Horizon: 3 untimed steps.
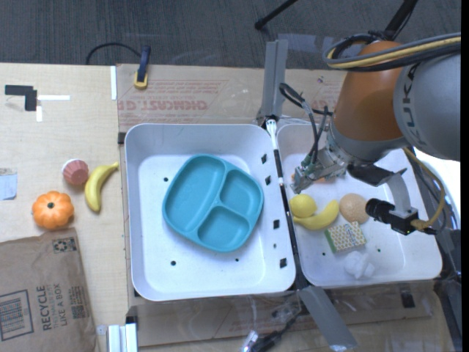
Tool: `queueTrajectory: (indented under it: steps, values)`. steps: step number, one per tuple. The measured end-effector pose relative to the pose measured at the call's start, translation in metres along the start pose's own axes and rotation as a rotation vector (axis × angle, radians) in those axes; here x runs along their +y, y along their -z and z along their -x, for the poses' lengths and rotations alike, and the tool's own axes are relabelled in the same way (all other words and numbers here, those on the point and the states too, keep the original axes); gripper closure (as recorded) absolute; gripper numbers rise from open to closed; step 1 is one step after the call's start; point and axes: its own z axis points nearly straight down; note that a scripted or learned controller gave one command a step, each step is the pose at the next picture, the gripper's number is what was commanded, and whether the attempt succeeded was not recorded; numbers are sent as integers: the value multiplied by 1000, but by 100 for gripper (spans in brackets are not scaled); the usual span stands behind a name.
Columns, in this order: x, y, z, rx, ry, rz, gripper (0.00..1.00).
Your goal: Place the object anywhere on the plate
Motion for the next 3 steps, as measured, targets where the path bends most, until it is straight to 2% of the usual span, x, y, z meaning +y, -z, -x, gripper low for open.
queueTrajectory:
  steps: [1, 2, 3]
  values:
    - [44, -9, 28, -1, 44, 1, 100]
    - [-29, -8, 55, 0, 36, 1, 100]
    - [54, 23, -9, -2, 338, 4, 100]
